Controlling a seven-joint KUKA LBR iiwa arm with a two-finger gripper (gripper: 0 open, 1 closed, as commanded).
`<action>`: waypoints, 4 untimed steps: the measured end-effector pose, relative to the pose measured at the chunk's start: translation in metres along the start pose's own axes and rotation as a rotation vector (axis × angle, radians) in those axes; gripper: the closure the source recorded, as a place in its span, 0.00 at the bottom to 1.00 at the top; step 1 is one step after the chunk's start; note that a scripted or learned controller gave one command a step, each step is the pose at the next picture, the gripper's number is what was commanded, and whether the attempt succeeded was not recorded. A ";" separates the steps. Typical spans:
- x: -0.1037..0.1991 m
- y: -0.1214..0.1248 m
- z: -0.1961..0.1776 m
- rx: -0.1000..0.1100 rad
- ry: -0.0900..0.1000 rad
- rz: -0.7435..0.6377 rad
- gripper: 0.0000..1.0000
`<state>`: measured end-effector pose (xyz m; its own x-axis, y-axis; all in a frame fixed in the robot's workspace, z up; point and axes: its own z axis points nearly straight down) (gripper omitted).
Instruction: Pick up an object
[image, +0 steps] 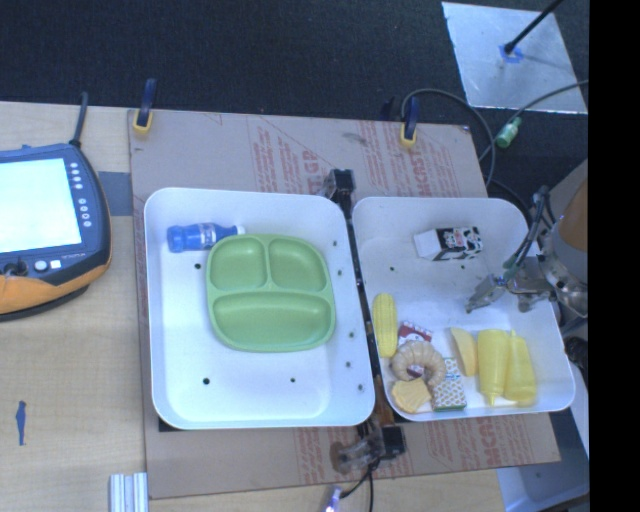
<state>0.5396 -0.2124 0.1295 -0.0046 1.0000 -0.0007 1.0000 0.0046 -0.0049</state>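
Arm (560, 255) reaches in from right, slanting down.

- This is a robotics lab, a test cell rather than a home or kitchen.
- Far to the left of my tool (492, 296) lies a teach pendant (45, 232) with a lit screen, resting on the counter (70, 400).
- Two white bins (160, 300) sit on cardboard (290, 150) clamped (143, 112) to the counter.
- Cables (440, 100) trail behind my tool.
- Just beside my tool lies toy play food (505, 365), not real groceries.
- Dark carpet (250, 50) lies beyond the counter.
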 end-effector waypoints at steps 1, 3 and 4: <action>0.001 0.093 -0.019 -0.005 0.001 0.002 0.00; 0.000 0.116 -0.061 -0.003 0.001 0.002 0.00; 0.034 0.110 -0.060 -0.001 0.001 0.000 0.00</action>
<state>0.6499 -0.1781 0.1892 -0.0049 1.0000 0.0008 1.0000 0.0049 -0.0036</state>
